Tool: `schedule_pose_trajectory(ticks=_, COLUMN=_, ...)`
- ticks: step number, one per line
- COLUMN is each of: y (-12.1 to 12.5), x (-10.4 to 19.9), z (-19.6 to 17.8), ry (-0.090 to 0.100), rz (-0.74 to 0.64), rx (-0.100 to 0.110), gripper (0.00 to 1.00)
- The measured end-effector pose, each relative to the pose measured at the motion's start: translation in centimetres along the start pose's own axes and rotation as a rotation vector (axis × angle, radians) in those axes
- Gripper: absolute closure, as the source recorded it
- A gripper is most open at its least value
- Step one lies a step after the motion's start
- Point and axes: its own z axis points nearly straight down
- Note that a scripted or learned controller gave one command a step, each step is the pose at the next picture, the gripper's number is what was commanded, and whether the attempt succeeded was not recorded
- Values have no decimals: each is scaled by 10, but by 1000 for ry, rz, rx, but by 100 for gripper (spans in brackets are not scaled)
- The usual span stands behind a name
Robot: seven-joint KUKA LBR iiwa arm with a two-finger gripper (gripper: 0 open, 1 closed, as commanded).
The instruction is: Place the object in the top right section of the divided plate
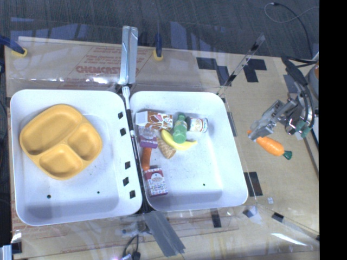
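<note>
Two bins: white and shallow, side by side on the bench, the left bin (32,207) and the right bin (217,191) touching along a middle seam with small black marks.
Plate: a yellow divided plate (60,140) lies in the left bin, toward its upper left, turned at a slant, with three sections, all of them bare.
Carrot: an orange toy carrot (271,145) with a green tip lies on the bench outside the bins, to the right of the right bin and just below the gripper.
Gripper: at the right edge, over the bench and well apart from the plate, the gripper (260,128) points down and left; its grey fingers (269,115) are blurred together, so I cannot tell how far apart they stand, and nothing shows between them.
Right bin contents: a banana (176,141), a green bottle (179,129), a small can (198,125), a flat printed packet (153,118) and a red box (156,181) lie clustered in its upper left part and along its left wall.
Bench: pale wood-coloured board under clear plastic sheeting, with black tape squares (255,69) at upper right and red printed lettering (105,64) at upper left.
Room: dark grey carpet (190,4) beyond the bench, with a thin cable (293,12) looping at upper right.
Clamps: a metal bracket (129,56) stands above the seam between the bins.
</note>
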Motion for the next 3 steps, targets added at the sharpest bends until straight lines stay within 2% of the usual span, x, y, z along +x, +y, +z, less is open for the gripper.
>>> schedule_pose_trajectory(ticks=1, y=1, x=-1, z=-11, ry=-2, rz=-4, rx=1, gripper=100)
schedule_pose_trajectory(ticks=2, y=54, x=-64, z=-64, ry=0, rz=-222, rx=-1, gripper=100)
schedule_pose_trajectory(ticks=3, y=62, x=-52, z=-63, ry=6, rz=-330, rx=0, gripper=100)
